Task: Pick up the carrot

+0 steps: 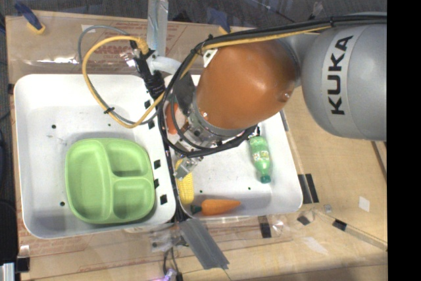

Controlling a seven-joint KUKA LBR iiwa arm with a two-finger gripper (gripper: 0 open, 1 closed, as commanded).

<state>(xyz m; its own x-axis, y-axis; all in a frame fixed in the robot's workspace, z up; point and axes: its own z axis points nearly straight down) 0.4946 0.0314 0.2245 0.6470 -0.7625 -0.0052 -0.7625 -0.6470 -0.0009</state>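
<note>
Big orange arm band hides the jaws, so I cannot tell their state; the carrot lies by the right bin's front wall, touching the corn, which might get grabbed instead.

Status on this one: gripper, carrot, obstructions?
Gripper low in right bin, fingers hidden. Carrot loose at near wall. Corn cob lies between them.

The bench is pale wood; two white bins, left and right, sit side by side on it.
</note>
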